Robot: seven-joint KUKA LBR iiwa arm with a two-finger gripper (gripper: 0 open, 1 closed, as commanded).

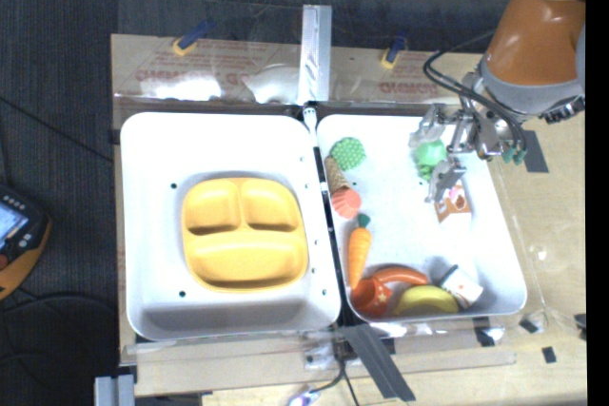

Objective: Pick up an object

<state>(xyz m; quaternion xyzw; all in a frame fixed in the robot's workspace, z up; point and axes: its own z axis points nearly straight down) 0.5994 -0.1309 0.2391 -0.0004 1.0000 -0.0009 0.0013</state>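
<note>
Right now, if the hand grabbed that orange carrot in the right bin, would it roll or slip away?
The carrot is tapered and round-bodied, so it would probably roll sideways if nudged. Its surface looks smooth like plastic, so it may slip between fingers. It lies against the bin's left wall, near the banana, which might make it awkward to grip.

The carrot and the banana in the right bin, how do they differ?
The carrot is orange with a green top; the banana is yellow. The carrot stands lengthwise along the bin's left wall, while the banana lies crosswise along the near wall. The carrot looks slimmer and straight, the banana thicker and curved. Both are toy foods in the right bin.
</note>
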